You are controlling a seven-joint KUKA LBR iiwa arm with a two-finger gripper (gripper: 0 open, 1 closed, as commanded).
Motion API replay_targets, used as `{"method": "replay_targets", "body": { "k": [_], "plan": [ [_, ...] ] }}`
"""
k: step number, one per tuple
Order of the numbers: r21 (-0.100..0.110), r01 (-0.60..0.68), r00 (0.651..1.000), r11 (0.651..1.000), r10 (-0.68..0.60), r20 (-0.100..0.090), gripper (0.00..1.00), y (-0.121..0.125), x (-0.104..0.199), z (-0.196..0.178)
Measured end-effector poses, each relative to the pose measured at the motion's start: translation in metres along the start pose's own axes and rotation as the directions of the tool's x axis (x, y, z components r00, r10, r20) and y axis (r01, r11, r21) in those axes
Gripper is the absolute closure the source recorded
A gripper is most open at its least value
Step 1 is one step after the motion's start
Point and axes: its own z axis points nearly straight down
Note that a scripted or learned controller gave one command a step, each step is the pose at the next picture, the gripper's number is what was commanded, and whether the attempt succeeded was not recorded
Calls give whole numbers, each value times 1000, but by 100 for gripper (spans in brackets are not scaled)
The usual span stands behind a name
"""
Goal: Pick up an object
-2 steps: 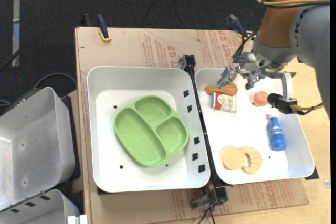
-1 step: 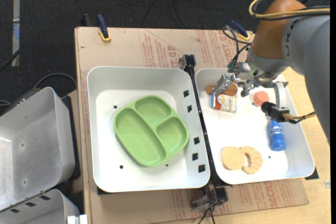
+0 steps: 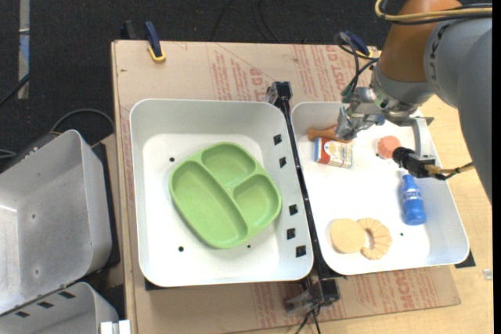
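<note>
Jaws (image 3: 348, 127) poised above small carton (image 3: 334, 153), carton lying just toward 7 o'clock, long axis 9-to-3; jaw state indeterminable.

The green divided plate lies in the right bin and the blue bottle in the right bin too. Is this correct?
Not quite. The camera view shows the green divided plate in the left bin, not the right. The blue bottle does lie in the right bin.

Glossy white plastic bins (image 3: 149, 192) sit on matt brown cardboard (image 3: 219, 66), one holding a smooth green plastic tray (image 3: 225, 194)
</note>
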Motion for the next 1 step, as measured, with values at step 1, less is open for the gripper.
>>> {"method": "replay_targets", "body": {
  "k": [1],
  "plan": [
    [-2,0,1000,1000,0,1,100,-2,-6,-45]
  ]
}}
